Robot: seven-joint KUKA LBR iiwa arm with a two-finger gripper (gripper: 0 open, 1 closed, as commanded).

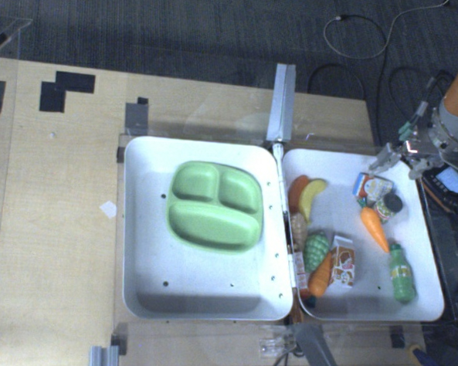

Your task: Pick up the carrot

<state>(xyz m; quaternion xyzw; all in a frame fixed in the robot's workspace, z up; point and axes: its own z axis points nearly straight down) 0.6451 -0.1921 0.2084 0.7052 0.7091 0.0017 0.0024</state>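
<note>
An orange carrot (375, 229) lies in the right bin (430, 303), tapering toward the front right, near that bin's right side. A second orange, carrot-like piece (321, 275) lies near the front left of the same bin, beside a small carton. My gripper (391, 153) hangs over the bin's far right corner, above and behind the carrot and apart from it. Nothing can be seen held in it.
Around the carrot lie a green bottle (401, 276), a carton (343, 263), a knobbly green piece (315, 249), a banana (312, 196), a blue-white packet (370, 185) and a dark can (391, 203). A green divided plate (214, 204) sits in the left bin (142, 281).
</note>
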